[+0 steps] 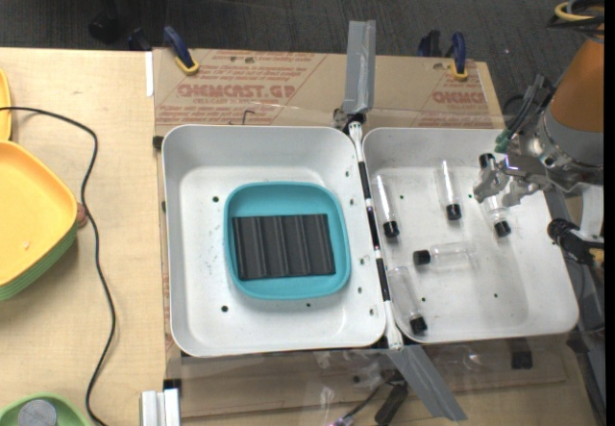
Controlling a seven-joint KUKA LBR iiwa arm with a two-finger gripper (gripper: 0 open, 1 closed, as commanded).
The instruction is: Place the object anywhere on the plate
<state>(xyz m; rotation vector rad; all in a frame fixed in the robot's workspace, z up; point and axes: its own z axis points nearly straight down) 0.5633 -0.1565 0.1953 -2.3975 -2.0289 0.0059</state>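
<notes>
Desk [77, 338]: pale wood-grain top, smooth, carrying two shallow white bins side by side on a brown printed cardboard sheet [240, 87].
Left bin [187, 318]: glossy white plastic, rounded corners, low walls, a few small dark holes in the floor.
Plate [285, 241]: teal, a rounded rectangle with a raised rim, its middle taken up by a dark grey ribbed panel; it sits in the centre of the left bin, with bare white floor on all four sides.
Right bin [519, 304]: same white plastic, touching the left bin along a dark seam.
Objects: five clear tubes with black caps lie in the right bin. One long tube [384, 208] runs along its left wall, another [410, 304] lies near its front-left corner, a short one [444, 257] lies flat near the middle, one [449, 189] lies toward the rear, and one [499, 219] lies just below the tool.
Tool [502, 182]: grey metal, over the right bin's rear-right part (whether its fingers are spread or pressed together I cannot tell); nothing visibly sits between them.
Arm [581, 97]: orange band above a grey wrist, at the desk's right edge.
Open room: the right bin's front-right floor is bare.
Clamps [180, 47]: blue-handled, at the cardboard's rear corners.
Yellow dish [29, 222]: smooth, at the desk's left edge, beside a black cable [96, 251].
</notes>
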